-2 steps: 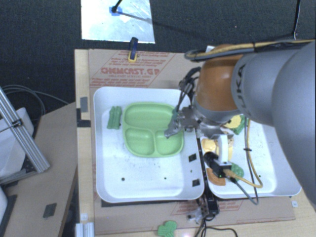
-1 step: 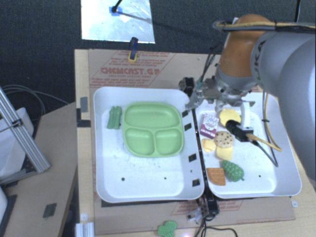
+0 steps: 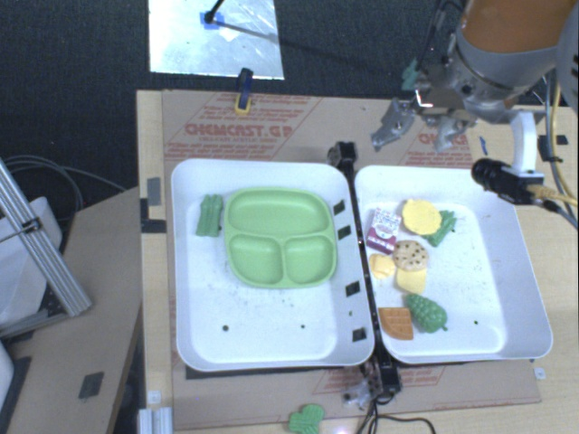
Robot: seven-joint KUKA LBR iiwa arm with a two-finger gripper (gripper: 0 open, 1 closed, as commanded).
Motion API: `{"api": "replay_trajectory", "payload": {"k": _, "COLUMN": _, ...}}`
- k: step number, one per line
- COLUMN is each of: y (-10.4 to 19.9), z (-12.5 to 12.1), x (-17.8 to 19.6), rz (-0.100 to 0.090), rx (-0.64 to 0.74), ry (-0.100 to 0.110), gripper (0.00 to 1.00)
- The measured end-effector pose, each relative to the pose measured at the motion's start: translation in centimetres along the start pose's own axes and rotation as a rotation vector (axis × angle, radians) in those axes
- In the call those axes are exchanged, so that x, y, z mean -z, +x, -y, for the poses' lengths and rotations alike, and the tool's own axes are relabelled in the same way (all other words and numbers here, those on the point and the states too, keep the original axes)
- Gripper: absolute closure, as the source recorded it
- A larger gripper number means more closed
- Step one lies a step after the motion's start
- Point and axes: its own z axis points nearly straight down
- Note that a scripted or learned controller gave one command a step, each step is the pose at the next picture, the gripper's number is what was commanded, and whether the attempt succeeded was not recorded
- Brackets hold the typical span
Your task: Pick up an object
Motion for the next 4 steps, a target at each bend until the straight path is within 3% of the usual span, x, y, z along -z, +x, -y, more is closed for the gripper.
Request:
{"api": "replay_trajectory", "payload": {"k": 1, "y": -0.1, "z": 0.0, "x": 0.1, "rz": 0.003, "rx": 0.002, "ry": 0.012, "gripper": 1.00}}
{"api": "replay_trajectory", "payload": {"k": 2, "y": -5.9, "z": 8.6, "x": -5.4, "rz": 0.003, "rx": -0.014, "ry": 0.027, "gripper": 1.00}}
{"api": "replay_trajectory", "payload": {"k": 3, "y": 4.4, "z": 9.9, "x": -12.0, "rz": 0.000, "rx": 0.004, "ry": 0.022, "gripper": 1.00}}
{"api": "replay_trajectory", "payload": {"k": 4, "y": 3.9, "z": 9.8, "x": -11.7, "rz": 0.002, "rx": -0.005, "ry": 0.018, "gripper": 0.00}}
